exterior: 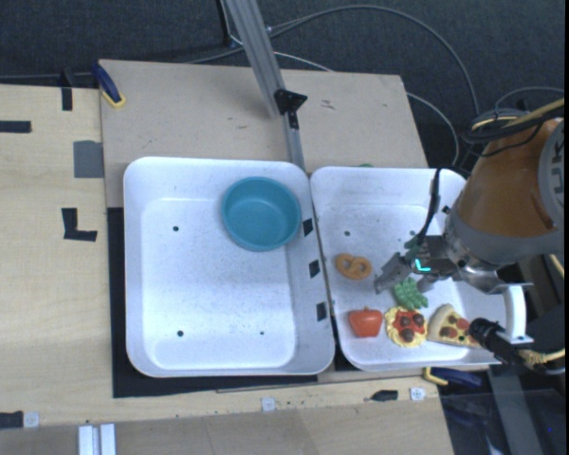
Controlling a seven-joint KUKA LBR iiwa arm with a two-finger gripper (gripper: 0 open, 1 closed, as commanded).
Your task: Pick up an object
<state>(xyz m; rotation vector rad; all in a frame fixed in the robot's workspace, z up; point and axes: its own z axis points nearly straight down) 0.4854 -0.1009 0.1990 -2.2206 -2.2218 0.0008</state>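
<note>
Counter (190, 112) of pale board, viewed from above at a slant against dark floor; crossed by a slanted metal pole (256, 36) and trailing cables (379, 17). Carried two shallow white bins side by side, touching along their inner rims.

Left bin (137, 254): held a single blue bowl (261, 213), upright, near the far right corner.

Right bin (379, 197): held five toy foods, all in the near half. Pretzel (354, 267) lay towards the left wall, apart from the rest. Red vegetable (365, 322) sat near the front rim, just beside a small round pizza (407, 326). Green leafy piece (410, 295) lay just behind the round pizza, touching or nearly touching it. Pizza slice (449, 325) lay to the right of the round pizza, close against it.

Arm (503, 197), grey with an orange band, reached in from the right over the right bin. Jaws positioned low over the bin, between the pretzel and the green leafy piece, pointing leftwards. Nothing seen between them. Spread or pressed together: could not be told, dark metal merging with its own shadow.

Elsewhere on the counter: blue and yellow clamp (109, 85) at the far left corner of the board; black tape marks (71, 224) on the wooden surface at left.
</note>
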